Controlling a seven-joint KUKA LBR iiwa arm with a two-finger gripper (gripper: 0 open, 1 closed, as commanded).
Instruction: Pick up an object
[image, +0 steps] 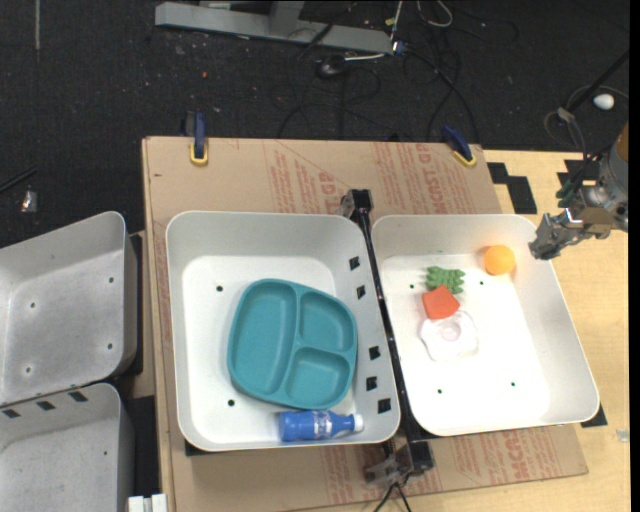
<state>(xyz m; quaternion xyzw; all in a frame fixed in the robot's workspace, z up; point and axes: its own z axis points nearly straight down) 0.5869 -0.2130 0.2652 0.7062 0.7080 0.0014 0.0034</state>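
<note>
The gripper (553, 240) hovers at the right bin's (560, 400) far right rim; whether its fingers are open or closed, I cannot tell. Inside that bin: an orange ball (498, 260), a toy carrot (441, 297), a white ring (449, 336). The left bin (190, 330) holds a teal divided tray (292, 342) and blue bottle (316, 426). Red print on the cardboard (300, 170) is unreadable.
</note>
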